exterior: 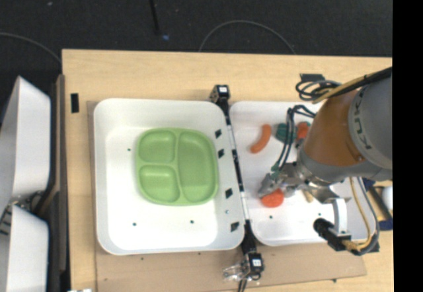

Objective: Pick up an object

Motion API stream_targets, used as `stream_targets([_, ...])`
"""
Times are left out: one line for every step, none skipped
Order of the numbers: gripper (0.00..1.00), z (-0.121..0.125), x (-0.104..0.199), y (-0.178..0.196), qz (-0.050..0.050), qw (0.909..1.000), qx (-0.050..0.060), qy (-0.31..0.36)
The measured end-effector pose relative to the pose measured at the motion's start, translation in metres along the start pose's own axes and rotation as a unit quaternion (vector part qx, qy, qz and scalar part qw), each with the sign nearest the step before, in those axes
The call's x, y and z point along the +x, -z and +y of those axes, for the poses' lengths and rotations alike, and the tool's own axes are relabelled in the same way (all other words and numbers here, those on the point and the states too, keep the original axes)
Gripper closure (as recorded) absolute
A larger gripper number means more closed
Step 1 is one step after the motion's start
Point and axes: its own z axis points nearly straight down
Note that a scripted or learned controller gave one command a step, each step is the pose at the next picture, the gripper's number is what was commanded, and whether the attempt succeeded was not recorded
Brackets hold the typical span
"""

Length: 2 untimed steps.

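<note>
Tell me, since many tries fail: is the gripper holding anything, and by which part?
It cannot be told. The gripper hangs just above a red-orange object in the right bin, but nothing shows between its fingers.

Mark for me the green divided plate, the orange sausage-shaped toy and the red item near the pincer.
Green divided plate (177,166), camera view, on the ridge where its compartments meet.
Orange sausage-shaped toy (260,139), camera view, on its middle.
Red item (271,200), camera view, on its top surface.
Pincer (274,183), camera view, at its tip.
</note>
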Motion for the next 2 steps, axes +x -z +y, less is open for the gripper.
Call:
stream_targets([1.0, 0.008, 0.005, 0.06, -0.001, 1.0, -0.001, 0.007])
stream_targets([1.0, 0.006, 0.002, 0.123, -0.001, 1.0, -0.002, 0.007])
